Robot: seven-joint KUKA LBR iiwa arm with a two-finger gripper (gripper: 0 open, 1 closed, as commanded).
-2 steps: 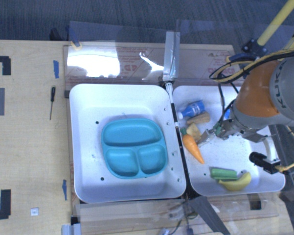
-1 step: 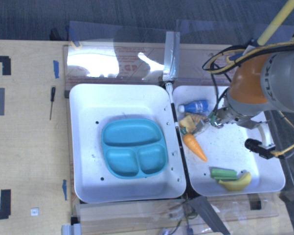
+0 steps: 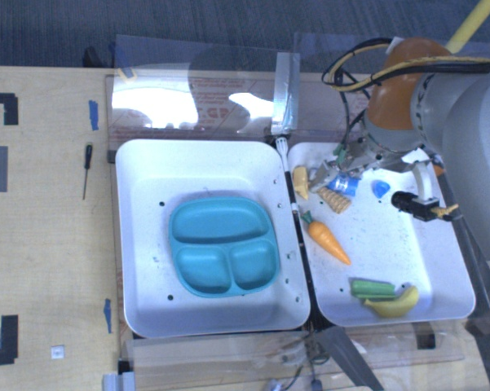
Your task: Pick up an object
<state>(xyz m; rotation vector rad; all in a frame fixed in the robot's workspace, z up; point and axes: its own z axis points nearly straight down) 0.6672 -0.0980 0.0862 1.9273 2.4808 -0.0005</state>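
My gripper (image 3: 336, 169) hangs low over the far left corner of the right bin (image 3: 440, 259). Directly under it lie a tan ribbed cone (image 3: 337, 201) and a blue piece (image 3: 347, 187), which look joined or touching. A small yellow item (image 3: 300, 182) rests against the bin's left wall beside the gripper. An orange carrot (image 3: 328, 242) lies a little nearer the front. At the front of the bin, a green vegetable (image 3: 372, 287) sits against a yellow banana (image 3: 394, 302). A small blue item (image 3: 380, 190) lies to the right of the gripper.
The left bin (image 3: 139, 218) holds a teal divided plate (image 3: 223, 244) in its middle. A low wall (image 3: 297, 243) separates the two bins. The arm's orange band (image 3: 399, 88) and grey body reach in over the right bin's far right corner.
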